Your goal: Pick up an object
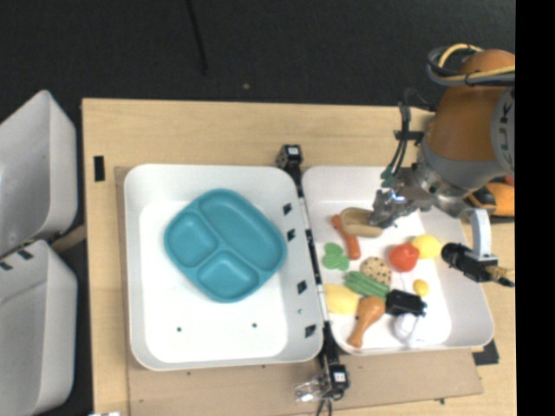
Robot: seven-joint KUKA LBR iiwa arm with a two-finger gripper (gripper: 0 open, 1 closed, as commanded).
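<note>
The right bin (464, 323) holds a heap of toy food. My gripper (384, 213) hangs low over the bin's far part, right at the edge of a tan, curved piece (356, 221). Beside that piece lies an orange-red sausage (348, 237). A red tomato (403, 256), a yellow lemon (426, 247) and a speckled cookie (375, 269) sit just in front of the gripper. Nearer the front lie a green bean pod (366, 283), a drumstick (367, 317), a yellow piece (341, 298) and a black object (405, 302).
The left bin (147, 319) bears a blue divided plate (225, 243). A green leafy toy (334, 256) lies near the wall between the bins. A small yellow ball (421, 287) and a white item (406, 326) lie at the right bin's front.
</note>
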